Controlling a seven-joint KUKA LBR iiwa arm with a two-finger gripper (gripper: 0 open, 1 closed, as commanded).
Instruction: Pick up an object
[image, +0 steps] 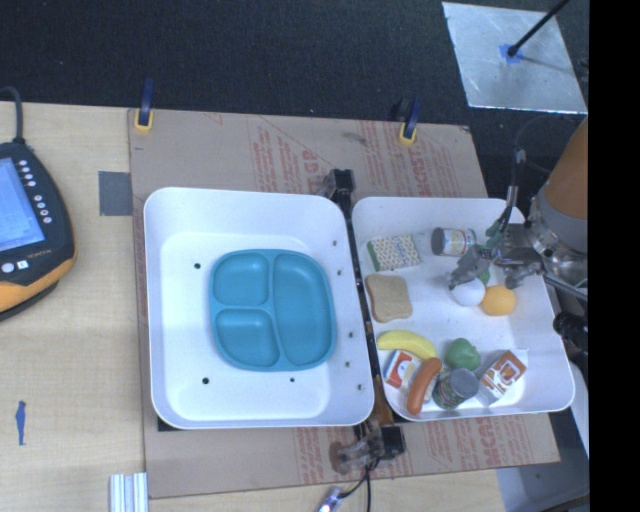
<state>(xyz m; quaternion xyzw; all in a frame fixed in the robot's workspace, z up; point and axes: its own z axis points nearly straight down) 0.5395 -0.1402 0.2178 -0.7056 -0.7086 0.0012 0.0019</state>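
White egg (467, 292), rounded with no clear long axis, is seen just beside the orange ball (498, 300), under the gripper (476, 262), whose fingers' state cannot be told.

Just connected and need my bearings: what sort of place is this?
Probably a robot test bench in a lab, not a kitchen: two white bins sit on clamped cardboard, the right one holds toy food like a banana, and a control pendant lies at left.

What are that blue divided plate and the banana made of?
Blue divided plate: likely moulded plastic, judging by its even colour, soft sheen and rounded compartments. Banana: probably a plastic toy, uniformly bright yellow and smooth, though the view is too small to be certain.
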